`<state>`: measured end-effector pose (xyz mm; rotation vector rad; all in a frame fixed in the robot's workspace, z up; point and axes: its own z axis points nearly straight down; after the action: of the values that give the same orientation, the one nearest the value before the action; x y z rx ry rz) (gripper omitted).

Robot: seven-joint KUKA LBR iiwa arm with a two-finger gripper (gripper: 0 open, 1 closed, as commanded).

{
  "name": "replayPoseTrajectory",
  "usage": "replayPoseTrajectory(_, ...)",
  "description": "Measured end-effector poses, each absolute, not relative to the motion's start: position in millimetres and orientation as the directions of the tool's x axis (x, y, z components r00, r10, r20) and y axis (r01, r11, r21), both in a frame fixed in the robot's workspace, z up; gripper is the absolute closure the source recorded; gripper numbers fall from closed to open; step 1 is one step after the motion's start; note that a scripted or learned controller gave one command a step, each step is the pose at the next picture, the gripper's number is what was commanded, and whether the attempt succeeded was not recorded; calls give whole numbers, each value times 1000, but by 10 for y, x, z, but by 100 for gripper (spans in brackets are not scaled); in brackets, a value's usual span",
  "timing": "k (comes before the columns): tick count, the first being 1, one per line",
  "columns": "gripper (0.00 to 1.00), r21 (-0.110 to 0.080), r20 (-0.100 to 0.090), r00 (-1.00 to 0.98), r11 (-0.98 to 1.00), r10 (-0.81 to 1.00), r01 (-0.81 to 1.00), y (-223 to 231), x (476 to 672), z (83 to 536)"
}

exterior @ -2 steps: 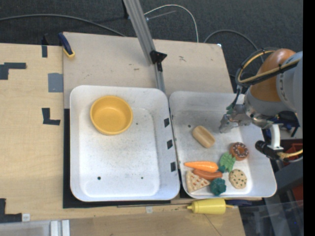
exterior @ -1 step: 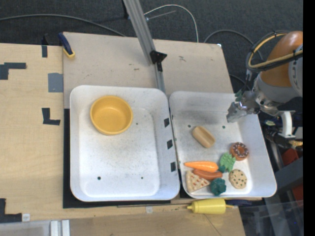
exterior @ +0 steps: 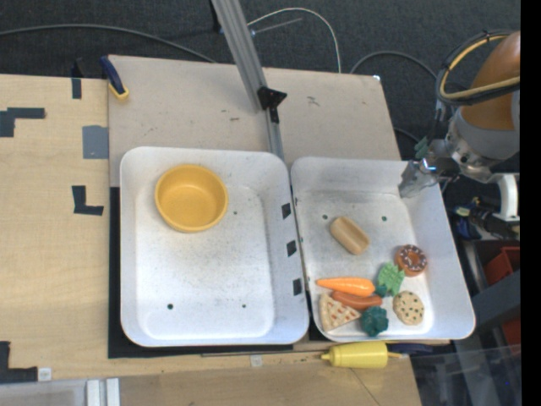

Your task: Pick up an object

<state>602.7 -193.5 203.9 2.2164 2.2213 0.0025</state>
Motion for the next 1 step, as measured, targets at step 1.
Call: replayPoseTrajectory(1,100,5,-1,-3,3,1000,1000,-1840,5994,2552)
